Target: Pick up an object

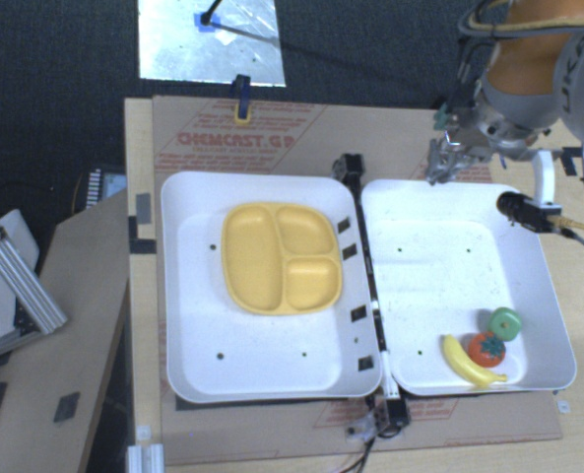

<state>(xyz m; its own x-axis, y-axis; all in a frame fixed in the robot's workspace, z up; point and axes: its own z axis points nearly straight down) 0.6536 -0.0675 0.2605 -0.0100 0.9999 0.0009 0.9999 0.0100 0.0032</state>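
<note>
Status for you: the pick hasn't started in any way you could verify here.

Gripper point(447, 164) sits at the far edge of the right bin point(439, 264), just over its back rim, high and well apart from anything graspable. At this size I can't tell you how the fingers stand; the tip is a small metallic blur. Nothing shows between them, so don't count anything as held.

Candidates all sit in the right bin's near-right corner, in one cluster:
- banana point(466, 363), lying flat, curved, nearest the bin's front wall
- red-orange item point(486, 348), looks like a tomato or similar toy fruit, touching or just beside the banana
- green item point(505, 323), rounded, just behind the red one, close to the right wall

The left bin point(188, 264) holds a yellow divided plate point(279, 257), lying flat near the middle. It's an option too, but low and wide, so my guess is a poor fit for a two-finger grab.

Done: nothing. Left: traverse from the back rim across to the near-right corner, descend, close, lift.

Risk as I judge it: the three pieces are packed tight and close to the walls, so expect finger collisions or a double grab. The banana's free end toward the bin's middle looks like the cleanest approach.
</note>
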